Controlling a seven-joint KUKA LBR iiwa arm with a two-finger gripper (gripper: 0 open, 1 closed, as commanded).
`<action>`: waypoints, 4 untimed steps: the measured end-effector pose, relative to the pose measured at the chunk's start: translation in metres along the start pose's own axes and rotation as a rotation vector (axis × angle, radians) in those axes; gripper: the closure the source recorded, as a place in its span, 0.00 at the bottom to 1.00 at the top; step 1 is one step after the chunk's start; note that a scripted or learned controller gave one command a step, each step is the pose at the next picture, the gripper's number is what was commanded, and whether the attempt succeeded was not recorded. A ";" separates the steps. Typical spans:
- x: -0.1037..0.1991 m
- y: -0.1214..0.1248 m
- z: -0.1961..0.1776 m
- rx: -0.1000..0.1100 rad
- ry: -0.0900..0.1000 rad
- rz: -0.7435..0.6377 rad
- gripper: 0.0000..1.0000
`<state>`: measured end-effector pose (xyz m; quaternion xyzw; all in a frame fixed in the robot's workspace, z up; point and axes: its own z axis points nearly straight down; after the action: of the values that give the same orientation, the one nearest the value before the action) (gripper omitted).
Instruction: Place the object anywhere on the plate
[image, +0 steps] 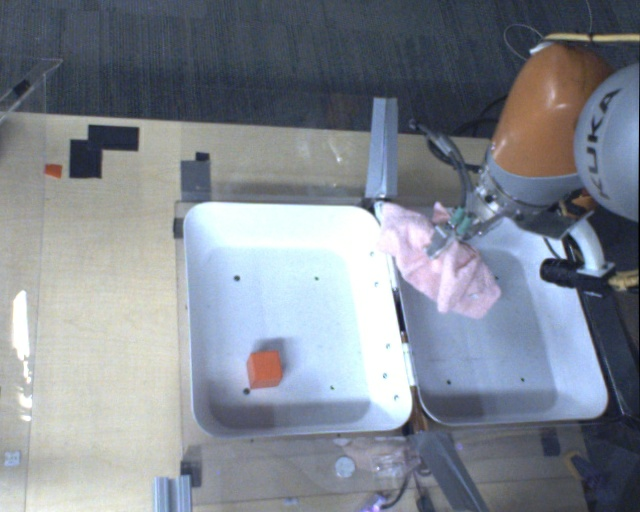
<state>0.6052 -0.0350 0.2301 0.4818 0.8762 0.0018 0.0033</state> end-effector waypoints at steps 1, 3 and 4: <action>0.000 0.003 0.006 0.002 0.001 -0.002 1.00; 0.078 0.042 0.012 -0.002 0.001 -0.806 1.00; 0.126 0.075 0.017 -0.004 0.001 -1.006 1.00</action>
<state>0.6014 0.1113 0.2132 -0.0004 1.0000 0.0018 0.0041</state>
